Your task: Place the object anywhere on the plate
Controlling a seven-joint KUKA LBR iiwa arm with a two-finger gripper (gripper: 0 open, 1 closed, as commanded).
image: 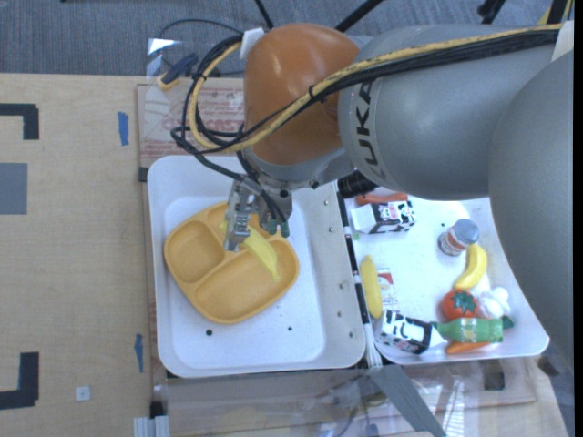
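From where I stand, the wooden desk (64,244) runs bare on the left up to the left bin (301,340), where a yellow plate (214,285) with three compartments lies. The tool (256,218) hangs right over the plate's far-right part, and a yellow strip-like object (265,253) slants down from beneath it onto the plate's right-hand compartment, its lower end seeming to rest on the plate. Whether the tool is apart or clamped on the strip I cannot tell; its tips are a blur against the yellow.

Further right, past the rim between the bins, the right bin (428,221) holds a corn cob (370,287), two black-and-white cartons, one at the back (386,214) and one at the front (406,330), a small can (458,236), a banana (473,267) and a tomato (458,304) on a green packet.

I'd judge this the placing step, nearly done: the object is over, likely touching, the plate. The next move calls for letting go cleanly, if it is held at all, then lifting straight up so the strip isn't dragged off the plate's right edge.
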